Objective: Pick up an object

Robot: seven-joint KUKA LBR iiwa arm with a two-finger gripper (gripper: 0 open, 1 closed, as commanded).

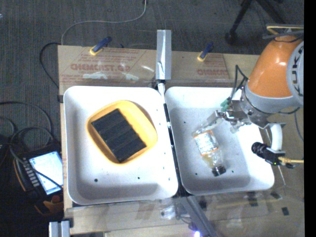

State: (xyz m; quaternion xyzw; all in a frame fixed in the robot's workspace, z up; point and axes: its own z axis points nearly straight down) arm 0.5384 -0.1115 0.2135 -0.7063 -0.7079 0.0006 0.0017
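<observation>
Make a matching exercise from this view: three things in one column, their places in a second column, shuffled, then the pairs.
Things:
1. clear plastic bottle
2. yellow tray with a black ribbed pad
3. gripper

Places:
A. in the left bin
B. above the right bin, near its upper right
C. lying in the middle of the right bin

Pairs: 1-C, 2-A, 3-B

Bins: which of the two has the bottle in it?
The right bin, under the gripper: a clear plastic bottle lies there on its side. The left bin holds a yellow tray.
</observation>
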